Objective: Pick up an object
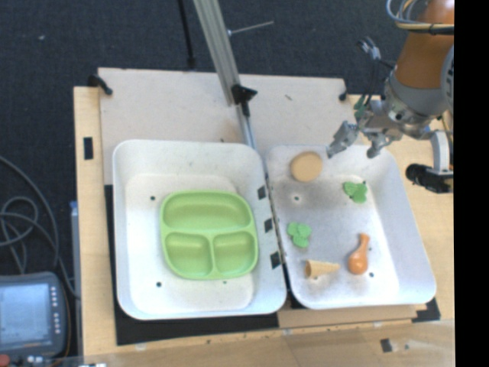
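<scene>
Gripper [357, 143] hangs over the far edge of the right bin [409, 228], fingers spread apart and gripping nothing. Inside that bin lie a tan disc [306, 167], two green pieces [354, 191] [299, 234], an orange drumstick [359, 255] and a cone [321, 267]. Left bin [130, 205] bears a green divided plate [208, 234].

Both bins [137, 205] look like matt white plastic, right one scuffed grey in the middle. Green divided tray [208, 233]: smooth plastic w/ slight sheen. Bench [191, 98] looks like pale raw wood/board, matt. Slanted pole [216, 37] at far side: brushed metal. Floor [76, 21]: dark rough carpet-like cloth.
</scene>
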Motion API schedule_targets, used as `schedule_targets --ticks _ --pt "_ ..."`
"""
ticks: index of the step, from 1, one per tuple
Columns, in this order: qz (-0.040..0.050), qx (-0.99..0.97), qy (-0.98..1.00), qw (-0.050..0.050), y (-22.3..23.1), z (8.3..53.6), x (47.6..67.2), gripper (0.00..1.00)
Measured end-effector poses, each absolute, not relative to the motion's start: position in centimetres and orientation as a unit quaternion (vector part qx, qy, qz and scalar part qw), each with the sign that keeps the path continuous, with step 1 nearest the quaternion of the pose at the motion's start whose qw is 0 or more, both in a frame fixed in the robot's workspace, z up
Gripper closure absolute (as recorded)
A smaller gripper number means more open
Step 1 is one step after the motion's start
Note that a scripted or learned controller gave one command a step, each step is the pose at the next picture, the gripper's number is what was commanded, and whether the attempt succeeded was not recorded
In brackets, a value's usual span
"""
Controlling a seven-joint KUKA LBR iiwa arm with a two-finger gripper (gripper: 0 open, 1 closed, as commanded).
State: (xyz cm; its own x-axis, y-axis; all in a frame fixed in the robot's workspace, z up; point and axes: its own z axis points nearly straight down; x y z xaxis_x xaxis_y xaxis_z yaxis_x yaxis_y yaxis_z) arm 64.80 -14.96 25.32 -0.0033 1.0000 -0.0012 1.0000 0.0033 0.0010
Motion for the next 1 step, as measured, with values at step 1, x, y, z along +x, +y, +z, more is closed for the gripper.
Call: schedule_targets --ticks 1 --pt "-0.0005 0.706 0.708 0.001 -15.0 25.33 64.79 0.0"
